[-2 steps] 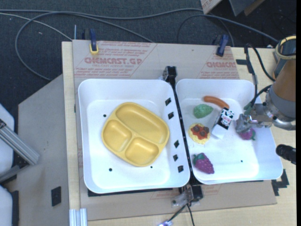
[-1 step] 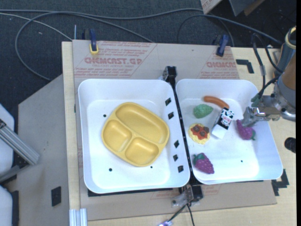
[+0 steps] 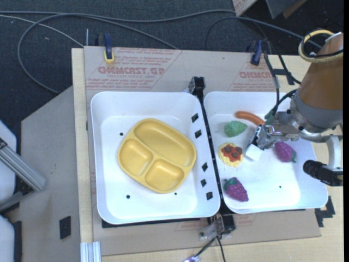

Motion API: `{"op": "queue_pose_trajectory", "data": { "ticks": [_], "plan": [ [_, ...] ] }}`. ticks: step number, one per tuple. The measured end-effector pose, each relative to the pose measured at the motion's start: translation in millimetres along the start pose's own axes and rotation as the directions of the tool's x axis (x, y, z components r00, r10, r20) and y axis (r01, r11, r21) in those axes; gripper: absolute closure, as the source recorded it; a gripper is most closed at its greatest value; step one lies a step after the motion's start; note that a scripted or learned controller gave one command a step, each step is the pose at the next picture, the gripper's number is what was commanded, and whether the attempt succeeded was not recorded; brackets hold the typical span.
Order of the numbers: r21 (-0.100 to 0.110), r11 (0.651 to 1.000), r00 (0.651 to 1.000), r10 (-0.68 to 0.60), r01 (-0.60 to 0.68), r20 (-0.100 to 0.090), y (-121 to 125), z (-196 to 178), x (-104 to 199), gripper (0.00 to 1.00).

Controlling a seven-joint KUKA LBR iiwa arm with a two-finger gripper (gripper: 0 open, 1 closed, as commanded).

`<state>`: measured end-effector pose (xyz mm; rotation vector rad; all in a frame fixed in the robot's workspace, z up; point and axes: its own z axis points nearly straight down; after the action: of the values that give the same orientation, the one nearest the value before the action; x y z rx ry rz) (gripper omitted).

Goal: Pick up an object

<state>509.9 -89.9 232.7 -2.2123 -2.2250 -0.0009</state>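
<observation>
Nearest in right bin [image 3: 305, 201]: purple grapes [image 3: 236, 189], then pizza toy [image 3: 231, 153], green toy [image 3: 235, 128], orange sausage [image 3: 248, 117] at back. Tool [image 3: 260, 141] low beside a small white block [image 3: 253, 153], grip state unclear — can't tell. Pick not done; nothing visibly lifted, grasp and raise still left.

A single fixed camera looks down at a slant from above the counter [image 3: 136, 64], far enough back to take in both white bins [image 3: 103, 146] side by side, the dark floor beyond, and the arm [image 3: 322, 86] entering from the right.
</observation>
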Motion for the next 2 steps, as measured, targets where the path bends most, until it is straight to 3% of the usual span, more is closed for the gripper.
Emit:
{"op": "queue_pose_trajectory", "data": {
  "ticks": [2],
  "plan": [
    [0.001,1.0,1.0,-0.001,0.001,0.0,8,21,112,1.0]
  ]
}}
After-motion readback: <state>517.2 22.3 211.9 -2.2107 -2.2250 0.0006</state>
